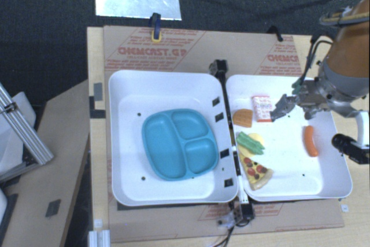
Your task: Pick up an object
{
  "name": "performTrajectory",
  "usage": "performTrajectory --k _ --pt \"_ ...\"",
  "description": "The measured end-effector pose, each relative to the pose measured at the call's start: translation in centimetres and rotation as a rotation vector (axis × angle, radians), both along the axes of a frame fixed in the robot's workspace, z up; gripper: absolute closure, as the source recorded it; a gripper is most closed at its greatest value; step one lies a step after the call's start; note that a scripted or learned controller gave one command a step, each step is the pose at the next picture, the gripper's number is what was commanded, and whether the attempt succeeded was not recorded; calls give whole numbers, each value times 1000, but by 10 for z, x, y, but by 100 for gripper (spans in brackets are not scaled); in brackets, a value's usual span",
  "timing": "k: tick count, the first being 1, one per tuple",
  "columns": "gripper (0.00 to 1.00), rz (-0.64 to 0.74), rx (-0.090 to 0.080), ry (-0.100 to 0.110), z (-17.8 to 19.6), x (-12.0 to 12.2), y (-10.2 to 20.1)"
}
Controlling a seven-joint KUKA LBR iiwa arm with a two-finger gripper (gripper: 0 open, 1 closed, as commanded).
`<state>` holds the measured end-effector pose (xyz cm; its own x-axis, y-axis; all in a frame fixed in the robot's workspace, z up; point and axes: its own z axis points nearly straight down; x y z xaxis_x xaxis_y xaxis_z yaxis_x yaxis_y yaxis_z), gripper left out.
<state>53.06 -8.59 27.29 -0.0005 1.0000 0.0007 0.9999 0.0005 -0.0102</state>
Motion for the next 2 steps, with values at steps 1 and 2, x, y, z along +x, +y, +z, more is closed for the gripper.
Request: performTrajectory --k 1,2 --pt "0 2 -1 -12 6 2 0" --pt "0 1 -1 -11 -35 2 2"
